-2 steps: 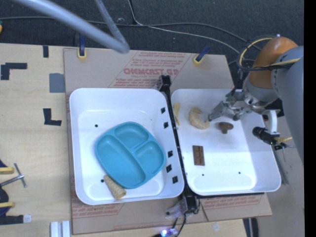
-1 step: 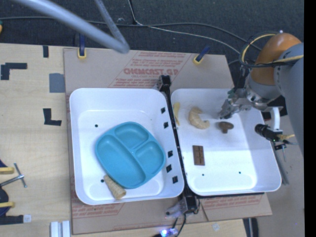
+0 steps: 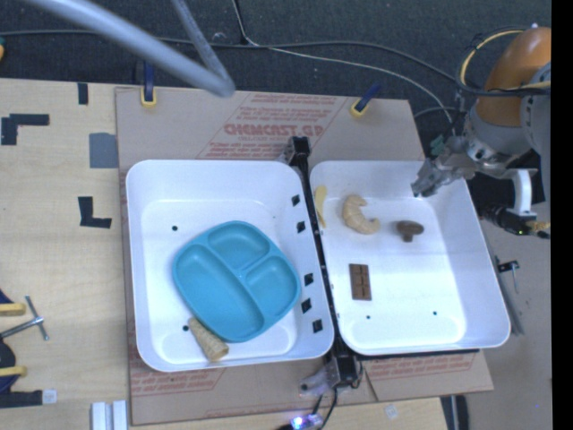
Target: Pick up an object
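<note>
While the gripper (image 3: 428, 184) sits at the far right corner of the right bin (image 3: 483, 276), low over the rim, you can't tell whether its tips are apart or together; they read as one dark blur. Nothing visible between them, so treat it as carrying nothing.

Nearest candidate is the small brown mushroom-shaped piece (image 3: 410, 231), just inboard of the claw and lying loose on the bin floor. Next out is the croissant-like pastry (image 3: 360, 215), then a thin yellow strip (image 3: 320, 207) against the left wall by the divider. The brown chocolate-bar block (image 3: 359, 281) lies flat nearer the middle of the bin, well apart from the rest. My read: everything is scattered with gaps, so a top-down grab has room; the flat block and the wall-hugging strip look hardest.

The left bin (image 3: 143, 267) holds a blue divided plate (image 3: 236, 279) at a tilt across its floor, and a tan cone-like piece (image 3: 207, 339) touching or tucked under the plate's near edge. Both are far from the arm.

Bins sit on a cardboard sheet (image 3: 269, 128) held by yellow clamps (image 3: 149, 95), presumably to keep them from shifting. Red print on it reads roughly "CHEMCAST GP"; the smaller lines are too blurred to read.
</note>
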Motion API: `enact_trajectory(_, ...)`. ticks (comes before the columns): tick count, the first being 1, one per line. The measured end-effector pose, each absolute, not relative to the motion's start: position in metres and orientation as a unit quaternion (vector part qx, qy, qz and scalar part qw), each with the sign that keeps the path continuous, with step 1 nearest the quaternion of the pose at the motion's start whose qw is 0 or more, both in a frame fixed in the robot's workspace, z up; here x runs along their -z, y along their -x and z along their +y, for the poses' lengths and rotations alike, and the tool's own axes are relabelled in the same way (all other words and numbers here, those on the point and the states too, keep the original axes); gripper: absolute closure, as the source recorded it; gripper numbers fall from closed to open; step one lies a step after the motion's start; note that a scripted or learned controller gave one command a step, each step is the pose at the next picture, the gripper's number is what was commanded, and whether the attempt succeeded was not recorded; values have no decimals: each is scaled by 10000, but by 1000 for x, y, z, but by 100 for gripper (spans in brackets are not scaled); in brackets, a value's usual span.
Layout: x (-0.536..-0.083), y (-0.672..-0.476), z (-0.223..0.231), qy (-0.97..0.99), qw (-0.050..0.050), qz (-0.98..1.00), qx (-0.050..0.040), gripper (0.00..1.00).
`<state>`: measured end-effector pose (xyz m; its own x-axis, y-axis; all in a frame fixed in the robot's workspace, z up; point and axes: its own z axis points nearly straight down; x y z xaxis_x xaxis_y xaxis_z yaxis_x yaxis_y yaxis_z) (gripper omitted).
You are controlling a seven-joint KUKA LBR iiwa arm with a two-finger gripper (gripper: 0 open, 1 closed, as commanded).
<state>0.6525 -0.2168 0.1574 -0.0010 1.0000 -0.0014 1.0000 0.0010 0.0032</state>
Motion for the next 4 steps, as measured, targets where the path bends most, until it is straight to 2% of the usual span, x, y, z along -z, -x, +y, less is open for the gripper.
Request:
enact_trajectory(1,-214,-663,-216,-7065,15,7077,-5,100)
enact_trajectory(2,-265,-663,-216,-7065,5,7077,1,100)
enact_trajectory(3,-258,-639,-160,-7059,-14,7084,9,100)
enact_trajectory(4,-260,-628,-103,-7053,-13,7089,7,100)
